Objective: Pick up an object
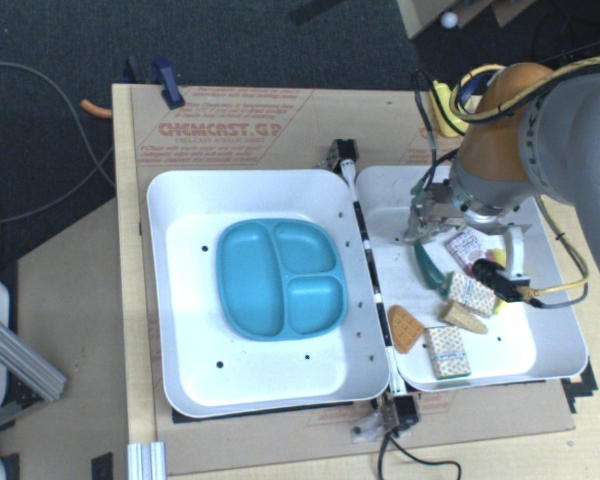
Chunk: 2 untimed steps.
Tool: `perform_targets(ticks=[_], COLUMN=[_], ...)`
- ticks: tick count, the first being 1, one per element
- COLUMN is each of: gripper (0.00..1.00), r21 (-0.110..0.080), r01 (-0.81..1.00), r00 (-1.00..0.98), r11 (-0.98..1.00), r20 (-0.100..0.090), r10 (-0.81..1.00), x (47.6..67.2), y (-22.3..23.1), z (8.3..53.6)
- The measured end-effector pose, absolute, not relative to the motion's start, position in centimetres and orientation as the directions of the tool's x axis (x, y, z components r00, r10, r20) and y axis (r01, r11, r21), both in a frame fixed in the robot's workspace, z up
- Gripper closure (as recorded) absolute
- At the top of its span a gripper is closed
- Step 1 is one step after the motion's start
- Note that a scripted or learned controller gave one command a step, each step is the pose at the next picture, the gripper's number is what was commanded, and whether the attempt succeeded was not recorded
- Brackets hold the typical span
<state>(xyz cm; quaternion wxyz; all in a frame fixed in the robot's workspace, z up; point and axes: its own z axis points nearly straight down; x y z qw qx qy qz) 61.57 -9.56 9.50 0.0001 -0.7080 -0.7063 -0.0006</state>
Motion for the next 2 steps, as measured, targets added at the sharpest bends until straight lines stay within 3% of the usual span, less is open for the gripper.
perform_targets(ticks=[1, 2], gripper=[0.0, 0.0], r21=[0.0, -0.003], r01=[1.0, 1.0], r00=[0.002, 0.002], r11=[-0.002, -0.002], r20=[0.001, 0.001], r10=[1.0, 1.0], x=[61.6, 58.6], y=[-9.6, -11.0], z=[9.5, 8.4])
